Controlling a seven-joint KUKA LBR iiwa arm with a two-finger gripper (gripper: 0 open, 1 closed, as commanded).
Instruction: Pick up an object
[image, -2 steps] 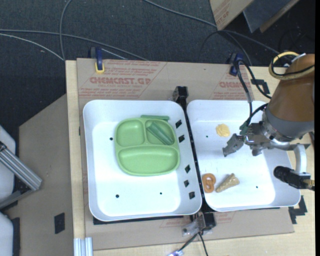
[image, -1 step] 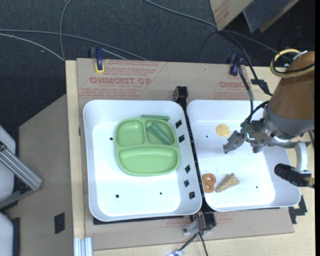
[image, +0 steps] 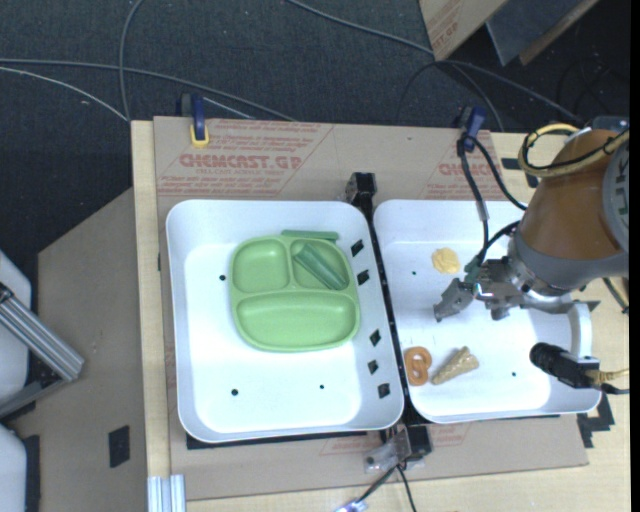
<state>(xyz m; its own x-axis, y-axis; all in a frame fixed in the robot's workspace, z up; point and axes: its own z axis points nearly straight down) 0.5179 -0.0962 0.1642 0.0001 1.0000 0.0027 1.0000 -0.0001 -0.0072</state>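
A green divided plate (image: 293, 297) is lying in the left bin (image: 200, 390); in the right bin (image: 520, 400) an orange ring (image: 417, 364) and a tan cone (image: 453, 365) are sitting low, both probably light and stiff, best pinched across the middle; the end effector (image: 475, 297) is hovering above them, fingers apart, gripping nothing.

2 bins are sitting side by side on the bench (image: 250, 140). In the left bin (image: 200, 330) a divided plate (image: 290, 310) is lying toward the far side, with a long pod-shaped piece (image: 320, 265) resting in its far right compartment. I am reaching in from the right, and my gripper (image: 478, 297) is hanging over the middle of the right bin (image: 500, 400). A small lump (image: 445, 261) is lying behind and left of my gripper. A pretzel (image: 417, 365) and a cone (image: 453, 365) are lying just beside each other at the near left, the pretzel on the left.
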